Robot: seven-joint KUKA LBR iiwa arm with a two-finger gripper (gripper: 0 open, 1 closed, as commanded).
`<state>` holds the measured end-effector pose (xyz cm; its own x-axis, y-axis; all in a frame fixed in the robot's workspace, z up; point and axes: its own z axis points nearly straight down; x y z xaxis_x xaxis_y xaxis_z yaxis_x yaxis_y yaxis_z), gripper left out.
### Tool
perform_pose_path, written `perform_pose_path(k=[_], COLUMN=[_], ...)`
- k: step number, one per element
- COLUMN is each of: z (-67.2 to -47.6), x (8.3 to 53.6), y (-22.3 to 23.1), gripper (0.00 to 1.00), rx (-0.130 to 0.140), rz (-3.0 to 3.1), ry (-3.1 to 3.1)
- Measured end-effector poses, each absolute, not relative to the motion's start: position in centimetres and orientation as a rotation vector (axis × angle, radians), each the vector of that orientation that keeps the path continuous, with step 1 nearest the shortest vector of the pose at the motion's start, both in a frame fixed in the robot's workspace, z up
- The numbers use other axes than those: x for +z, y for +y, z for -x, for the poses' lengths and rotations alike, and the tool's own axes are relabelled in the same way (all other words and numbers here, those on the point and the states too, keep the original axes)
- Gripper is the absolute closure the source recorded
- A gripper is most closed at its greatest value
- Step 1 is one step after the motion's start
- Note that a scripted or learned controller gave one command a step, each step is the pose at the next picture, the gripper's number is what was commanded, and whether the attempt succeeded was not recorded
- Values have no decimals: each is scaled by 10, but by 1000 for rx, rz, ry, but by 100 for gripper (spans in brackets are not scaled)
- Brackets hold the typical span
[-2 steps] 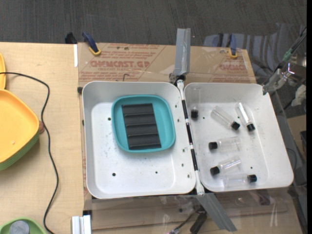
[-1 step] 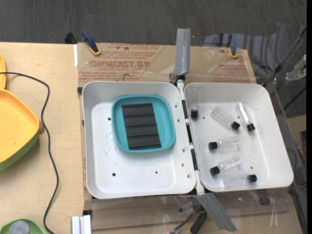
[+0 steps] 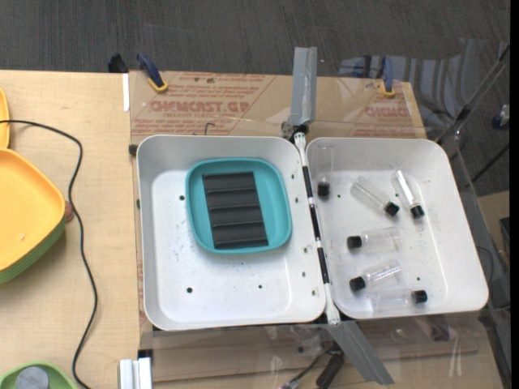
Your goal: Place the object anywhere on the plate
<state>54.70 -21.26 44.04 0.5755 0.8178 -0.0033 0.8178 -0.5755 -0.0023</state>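
I can read red print on the brown cardboard sheet (image 3: pixel 243 104) behind the two bins, toward the upper middle of the frame: it looks like "CHEMCAST GP". The same red lettering repeats at the upper right, partly cut off. Smaller lines beneath are too fine for me to read.

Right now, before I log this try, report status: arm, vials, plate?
Vials loose in right bin. Teal plate in left bin, black rack on it. No vial on plate yet.
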Motion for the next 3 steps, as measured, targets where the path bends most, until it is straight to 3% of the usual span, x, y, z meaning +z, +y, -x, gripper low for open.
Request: perform_pose_path(k=[1,3], z=[-571,-592], x=[440,440], y=[-214,-217], gripper=[0,0], rx=[7,7], rz=[2840,2968], ry=[-1341,-1028])
